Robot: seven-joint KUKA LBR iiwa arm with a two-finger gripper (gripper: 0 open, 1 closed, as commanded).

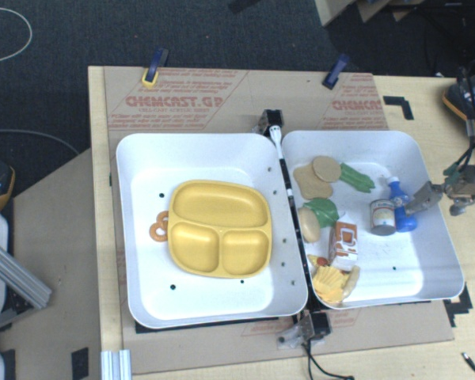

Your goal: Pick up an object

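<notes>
The gripper (424, 197) reaches over the right bin (427, 279) from its right rim, beside a blue spray bottle (400, 206) and a small can (382, 216); whether it touches or holds either, I cannot tell. The left bin (142, 291) holds one yellow divided tray (219, 228) and one orange ring (158, 228). The right bin also holds two tan discs (318, 176), two green pieces (355, 177) and a small carton (345, 244).

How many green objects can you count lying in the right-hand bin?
2. One long green object lies near the bin's far side, beside the tan discs. Another green object sits nearer the middle, by the divider side. More could be hidden under the clutter.
</notes>
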